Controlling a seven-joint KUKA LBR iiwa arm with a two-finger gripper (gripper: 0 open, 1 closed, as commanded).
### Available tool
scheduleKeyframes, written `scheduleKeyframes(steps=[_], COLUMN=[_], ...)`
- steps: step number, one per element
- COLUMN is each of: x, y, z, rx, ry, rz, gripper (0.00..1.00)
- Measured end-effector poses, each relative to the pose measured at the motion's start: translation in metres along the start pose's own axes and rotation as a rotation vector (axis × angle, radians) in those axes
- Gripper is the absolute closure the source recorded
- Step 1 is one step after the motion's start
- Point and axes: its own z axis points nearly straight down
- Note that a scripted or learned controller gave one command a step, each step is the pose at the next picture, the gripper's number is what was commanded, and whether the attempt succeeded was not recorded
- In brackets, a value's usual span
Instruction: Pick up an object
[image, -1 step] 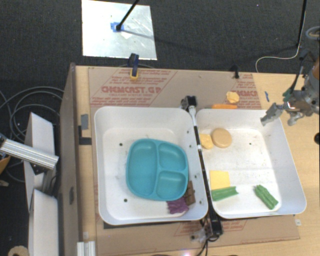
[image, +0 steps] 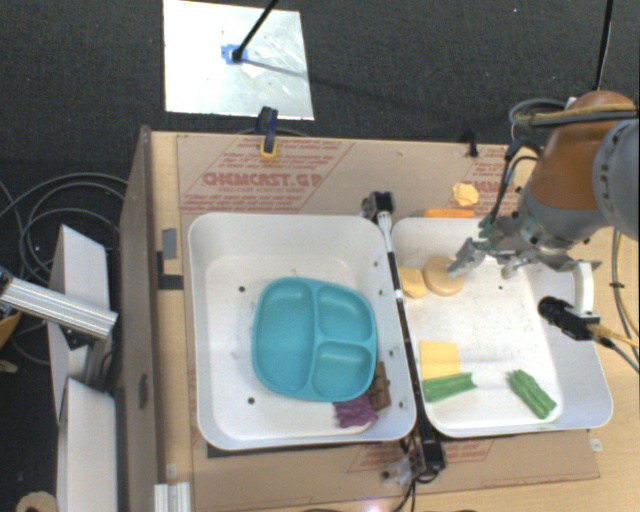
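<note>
**Teal plate in left bin; jaws over right bin, nothing held**

1. Worktop (image: 250, 175): brown board carrying two shallow white bins side by side.

2. Left bin (image: 222, 300): a teal divided plate (image: 315, 340) lies flat near the centre. At the plate's 5 o'clock, against the bin's inner wall, sit a purple lump (image: 352, 412) and a small brown piece (image: 381, 390), touching or nearly so.

3. Right bin (image: 500, 335):
- A tan disc (image: 443, 277) lies flat toward 11 o'clock of the bin floor.
- A pale yellow piece (image: 412, 283) is just beside the disc at its 9 o'clock, close to the bin wall.
- A yellow block (image: 438, 357) lies toward 7 o'clock, with a green stick (image: 448, 386) directly at its 6 o'clock, touching or almost touching.
- A second green stick (image: 532, 393) lies at 5 o'clock, well apart from the first.
- An orange stick (image: 450, 212) rests along the rim at 12 o'clock.

4. Outside the bins, a yellow lump (image: 465, 193) sits on the board just past the orange stick.

5. Arm (image: 575, 170): enters from 3 o'clock and stands over the right bin's upper half. The jaws appear spread, with nothing between them. One finger (image: 468, 257) points down at the tan disc's 1 o'clock edge; whether it touches cannot be told.
</note>
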Motion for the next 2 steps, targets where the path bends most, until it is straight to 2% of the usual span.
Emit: scheduleKeyframes(steps=[1, 2], x=[0.036, 0.03], y=[0.036, 0.066], z=[0.071, 0.082], rx=[-0.01, -0.009], ry=[-0.005, -0.005], rz=[0.002, 0.004], gripper=[0.0, 0.0])
